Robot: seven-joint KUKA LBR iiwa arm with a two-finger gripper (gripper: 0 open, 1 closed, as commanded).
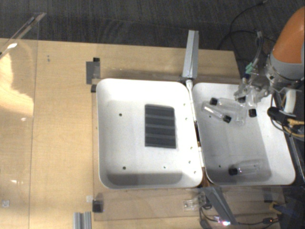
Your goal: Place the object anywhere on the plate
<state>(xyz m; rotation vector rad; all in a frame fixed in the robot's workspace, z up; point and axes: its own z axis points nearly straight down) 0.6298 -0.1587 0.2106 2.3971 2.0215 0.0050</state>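
**Tubes in the right bin, plate in the left**

Nearest the lens, a clear tube [244,168] with a black cap lies flat at about 6 o'clock in the right bin [281,175], close to that bin's near wall. A second clear tube [217,112], also black-capped, lies at a slant toward 10 o'clock in the same bin. A small black cap [213,100] sits just beside its upper end.

At 1 o'clock over the right bin the gripper [249,98] hangs low, near the second tube but apart from it. Its clear parts blur against the white floor, so whether it is open, closed or gripping anything cannot be told. Another small dark piece [251,112] shows just below it. The grey arm [288,63] with its orange band reaches in from 3 o'clock.

A dark ribbed plate [160,126] lies flat at the centre of the left bin [109,175], well apart from both tubes, with nothing on it.
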